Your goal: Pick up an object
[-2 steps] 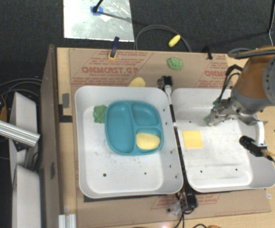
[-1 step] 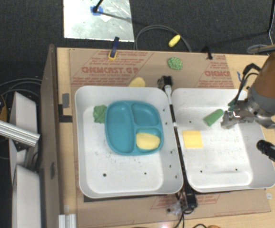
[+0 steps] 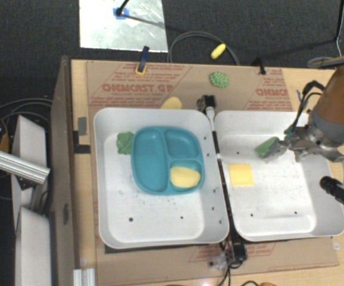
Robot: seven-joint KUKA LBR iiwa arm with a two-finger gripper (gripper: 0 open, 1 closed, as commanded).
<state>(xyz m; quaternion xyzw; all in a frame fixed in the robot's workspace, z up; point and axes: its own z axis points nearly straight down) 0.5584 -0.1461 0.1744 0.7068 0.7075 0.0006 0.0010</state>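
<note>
My gripper (image 3: 281, 148) hangs over the right bin (image 3: 291, 219), near its back middle, with the grey and orange arm reaching in from the right. A small green object (image 3: 265, 147) sits right at the gripper's tip, touching or nearly touching it; the contact is too small to make out. A flat yellow square (image 3: 240, 174) lies on the bin floor to the left and in front of the gripper. In the left bin (image 3: 154, 225) a teal divided plate (image 3: 160, 159) holds a yellow lump (image 3: 184, 176), and a green leafy piece (image 3: 125, 142) lies at the plate's left edge.
Behind the bins, on the cardboard, lie a yellow piece (image 3: 172, 104) and a round green object (image 3: 219, 79). A black clamp (image 3: 207, 104) stands at the divider between the bins. Cables trail across the floor behind the bench.
</note>
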